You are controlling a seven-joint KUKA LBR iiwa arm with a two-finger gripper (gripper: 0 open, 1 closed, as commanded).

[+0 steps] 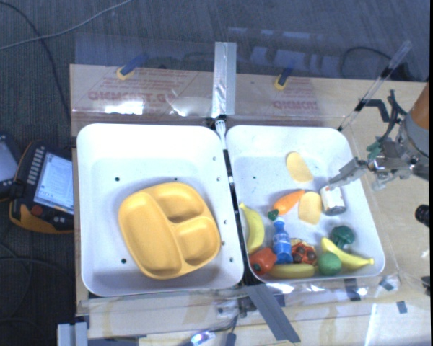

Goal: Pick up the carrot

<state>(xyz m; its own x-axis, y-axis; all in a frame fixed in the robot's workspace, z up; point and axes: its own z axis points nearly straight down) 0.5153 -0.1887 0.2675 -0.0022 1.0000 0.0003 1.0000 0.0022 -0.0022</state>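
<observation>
- The carrot (290,200) lies in the right bin (260,146), orange body slanting up to the right with its green top at the lower-left end. It sits just left of the gripper (333,197), close to it yet with nothing of the tool touching it.
- Whether the gripper is released or clenched cannot be told; its grey tip hangs low over the bin's right side, and no object is seen between its parts.
- A pale yellow piece (310,207) lies between carrot and gripper, touching the carrot's right end and just beside the tool's tip.
- Up and to the left of the gripper rests a yellow oval piece (299,166).
- Below the gripper sits a dark green vegetable (342,235), then a banana (352,256) and a green round fruit (330,264).
- Down-left of the tool stand a blue bottle (281,239), a red fruit (263,261) and a second banana (253,225) along the bin's left wall.
- Well to the left, the left bin (101,150) holds a yellow divided plate (169,227).
</observation>
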